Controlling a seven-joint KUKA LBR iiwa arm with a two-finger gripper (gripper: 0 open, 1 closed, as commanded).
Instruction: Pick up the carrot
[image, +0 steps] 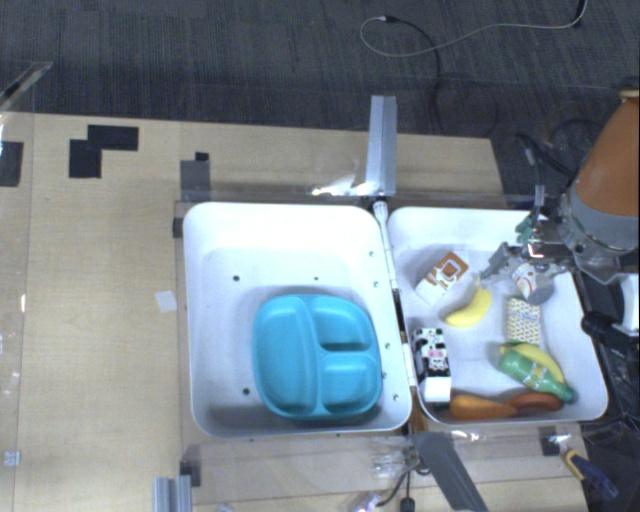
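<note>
While the arm reaches in from the right, things lie so, left to right:

Tabletop (90, 330): pale wood, bearing two white bins side by side.
Left bin (215, 235): holds a blue divided plate (318, 354), lying flat toward the bin's near side.
Right bin (415, 228): holds all the small things.
Black-and-white carton (433, 362): against the bin's left wall, near the front.
Brown-and-white box (442, 277): further back, tilted.
Banana (470, 309): just beside that box, toward the front.
Carrot (498, 404): lying flat along the bin's front wall, orange, its darker end pointing right; nothing grips it.
Patterned packet (523, 322): right of the banana.
Green bottle (534, 369): on its side, just behind the carrot's right end.
Tool (522, 262): over the bin's back right part, well apart from the carrot; fingers spread, nothing between them.
</note>
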